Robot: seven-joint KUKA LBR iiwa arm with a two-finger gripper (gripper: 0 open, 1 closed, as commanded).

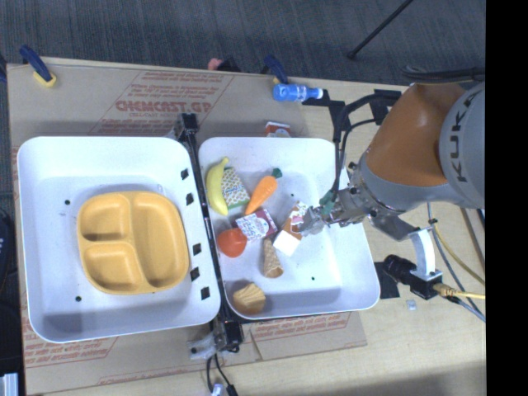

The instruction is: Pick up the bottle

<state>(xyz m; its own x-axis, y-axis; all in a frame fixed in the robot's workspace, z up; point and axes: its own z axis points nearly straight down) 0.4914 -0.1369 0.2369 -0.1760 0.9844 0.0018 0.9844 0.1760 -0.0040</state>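
**Bottle pick among crowded toy food**

At left, a yellow sectioned plastic tray (132, 240) is seen in its white bin (33, 221). In the right bin (346, 291), a yellow banana (215, 186), an orange carrot (262, 192) and a red tomato (232, 242) are crowded together. No bottle can be identified with certainty; a small item is obscured at the gripper (307, 221), whose state cannot be told. A light, slippery body is expected, best taken across its middle.

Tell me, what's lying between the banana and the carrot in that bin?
From above, a small printed packet lies between the banana and the carrot, right against the banana.
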